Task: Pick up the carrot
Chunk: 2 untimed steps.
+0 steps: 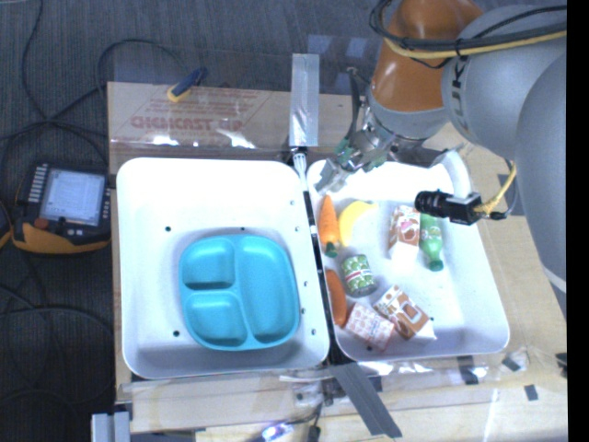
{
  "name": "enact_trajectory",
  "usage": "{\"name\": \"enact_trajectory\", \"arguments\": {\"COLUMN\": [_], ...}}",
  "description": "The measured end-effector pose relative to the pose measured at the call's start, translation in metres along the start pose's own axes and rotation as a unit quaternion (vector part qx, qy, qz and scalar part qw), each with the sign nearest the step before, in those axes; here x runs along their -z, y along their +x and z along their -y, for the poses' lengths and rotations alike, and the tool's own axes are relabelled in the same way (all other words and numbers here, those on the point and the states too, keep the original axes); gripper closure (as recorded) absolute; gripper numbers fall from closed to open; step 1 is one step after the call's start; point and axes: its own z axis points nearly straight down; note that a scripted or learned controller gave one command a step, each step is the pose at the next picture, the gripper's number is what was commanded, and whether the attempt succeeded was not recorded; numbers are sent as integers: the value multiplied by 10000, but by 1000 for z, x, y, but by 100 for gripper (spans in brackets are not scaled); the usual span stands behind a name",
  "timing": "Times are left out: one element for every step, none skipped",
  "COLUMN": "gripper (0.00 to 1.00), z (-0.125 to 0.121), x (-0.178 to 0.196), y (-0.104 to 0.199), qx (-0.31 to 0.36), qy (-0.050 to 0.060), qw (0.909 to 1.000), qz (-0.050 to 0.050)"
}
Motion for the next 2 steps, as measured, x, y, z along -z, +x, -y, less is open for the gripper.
{"name": "enact_trajectory", "arguments": {"gripper": [100, 100], "z": [-41, -33], "x": [12, 14], "y": [-9, 47], "qx": [1977, 1984], "qy": [-15, -16], "qw": [9803, 9801], "qz": [5, -3]}}
